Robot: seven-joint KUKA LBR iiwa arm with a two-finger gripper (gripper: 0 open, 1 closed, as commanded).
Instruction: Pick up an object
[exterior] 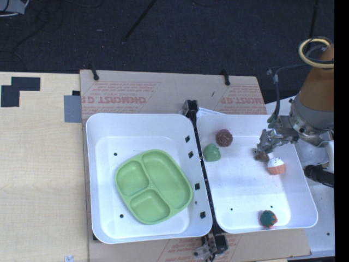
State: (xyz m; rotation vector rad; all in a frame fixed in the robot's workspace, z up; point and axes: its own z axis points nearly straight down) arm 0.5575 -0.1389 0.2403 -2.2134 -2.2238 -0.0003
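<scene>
The right bin holds several small toy foods. A brown ball-like piece lies near its far left, with a green piece just in front of it. A white and orange cupcake-like piece lies at the right side. A dark green and red piece sits near the front right corner. My gripper hangs low at the right of this bin, just left of and above the cupcake piece. A small brown thing shows at its tip; I cannot tell whether it is held.
The left bin holds a light green divided plate. A black divider runs between the two bins. Cardboard lies under both bins, and a wooden bench surface extends to the left. The arm's orange band rises at the right.
</scene>
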